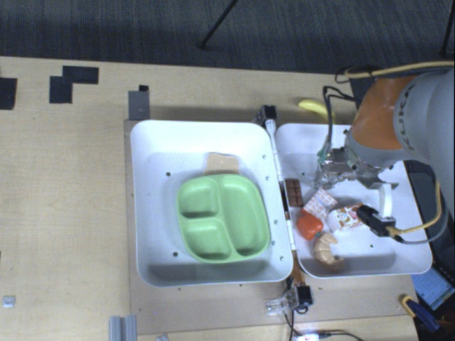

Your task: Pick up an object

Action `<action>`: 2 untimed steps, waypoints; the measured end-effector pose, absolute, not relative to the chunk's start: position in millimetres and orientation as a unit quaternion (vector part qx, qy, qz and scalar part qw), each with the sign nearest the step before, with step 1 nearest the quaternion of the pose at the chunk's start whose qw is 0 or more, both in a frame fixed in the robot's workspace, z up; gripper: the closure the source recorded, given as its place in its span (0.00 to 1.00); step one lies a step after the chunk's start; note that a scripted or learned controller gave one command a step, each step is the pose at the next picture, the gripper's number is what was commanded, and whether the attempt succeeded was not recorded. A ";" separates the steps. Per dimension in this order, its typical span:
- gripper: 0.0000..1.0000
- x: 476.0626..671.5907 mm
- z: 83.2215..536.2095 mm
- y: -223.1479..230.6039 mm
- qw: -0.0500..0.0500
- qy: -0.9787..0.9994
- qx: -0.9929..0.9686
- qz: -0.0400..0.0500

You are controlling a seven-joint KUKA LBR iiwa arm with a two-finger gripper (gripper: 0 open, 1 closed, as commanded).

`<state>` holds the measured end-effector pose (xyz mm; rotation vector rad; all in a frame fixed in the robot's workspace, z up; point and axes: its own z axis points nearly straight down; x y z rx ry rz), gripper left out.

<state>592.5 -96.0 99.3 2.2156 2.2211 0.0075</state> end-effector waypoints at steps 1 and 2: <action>0.00 592.4 99.2 -96.0 0.002 0.708 0.706 0.002; 0.00 552.0 86.4 -123.6 0.002 0.708 0.706 0.002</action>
